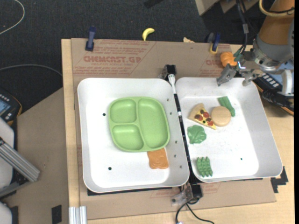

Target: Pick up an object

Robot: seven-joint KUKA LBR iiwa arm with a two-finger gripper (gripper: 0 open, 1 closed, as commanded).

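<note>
My gripper (pixel 236 76) hangs over the far edge of the right bin (pixel 261 139), its two fingers spread apart with nothing between them. Below it in that bin lie a pizza slice (pixel 202 115), a tan round bun (pixel 221 116), a green strip (pixel 226 105), a green leafy piece (pixel 196 134) and a green ridged piece (pixel 203 166). The left bin (pixel 91 125) holds a green divided plate (pixel 139 123) and an orange piece (pixel 158 159) at the plate's near edge.
Both bins rest on a cardboard sheet (pixel 117 57) held by blue clamps (pixel 90 38). An orange ball (pixel 227 58) sits on the cardboard just beyond the right bin, close to the gripper. A yellow banana-shaped toy (pixel 148 33) lies past the board.
</note>
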